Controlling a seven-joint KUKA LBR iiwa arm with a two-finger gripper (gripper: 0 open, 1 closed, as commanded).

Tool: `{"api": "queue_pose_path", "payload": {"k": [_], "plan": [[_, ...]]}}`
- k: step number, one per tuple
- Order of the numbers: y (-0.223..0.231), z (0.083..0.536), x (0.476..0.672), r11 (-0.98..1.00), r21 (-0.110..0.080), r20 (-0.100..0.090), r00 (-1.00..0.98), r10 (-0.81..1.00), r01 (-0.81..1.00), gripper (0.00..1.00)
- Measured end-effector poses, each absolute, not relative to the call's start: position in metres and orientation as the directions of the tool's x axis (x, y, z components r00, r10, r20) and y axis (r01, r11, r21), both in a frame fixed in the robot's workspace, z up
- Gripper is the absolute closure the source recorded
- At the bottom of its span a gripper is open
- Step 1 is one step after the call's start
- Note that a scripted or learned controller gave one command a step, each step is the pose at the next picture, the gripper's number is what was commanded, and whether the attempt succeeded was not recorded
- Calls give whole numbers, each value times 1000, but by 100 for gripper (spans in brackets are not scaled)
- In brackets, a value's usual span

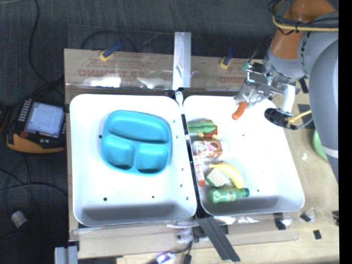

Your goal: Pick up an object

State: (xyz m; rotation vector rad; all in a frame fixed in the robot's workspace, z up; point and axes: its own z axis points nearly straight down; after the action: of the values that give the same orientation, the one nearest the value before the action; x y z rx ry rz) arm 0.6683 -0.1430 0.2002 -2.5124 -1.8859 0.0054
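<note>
Right now, claw (246,102) grips orange carrot (238,111).

This is looking like a robotics lab. Two white bins (82,164) are sitting on a wooden bench (137,70) with clamps (111,49) holding a plastic sheet at its back edge. Cables (22,4) are running over the dark carpet (33,219), and a handheld control pendant (36,125) is lying on the floor at the left. Toy food (212,147) is lying in the right bin
</note>
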Motion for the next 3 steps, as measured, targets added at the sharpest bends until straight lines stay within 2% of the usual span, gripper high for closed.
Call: {"api": "queue_pose_path", "payload": {"k": [1, 2, 3], "plan": [[-172, 230, 668, -386, -3, -3, 386, 922, 922, 100], [-172, 230, 668, -386, -2, -4, 386, 922, 922, 0], [-144, 98, 668, -271, -3, -3, 271, 963, 963, 0]]}}
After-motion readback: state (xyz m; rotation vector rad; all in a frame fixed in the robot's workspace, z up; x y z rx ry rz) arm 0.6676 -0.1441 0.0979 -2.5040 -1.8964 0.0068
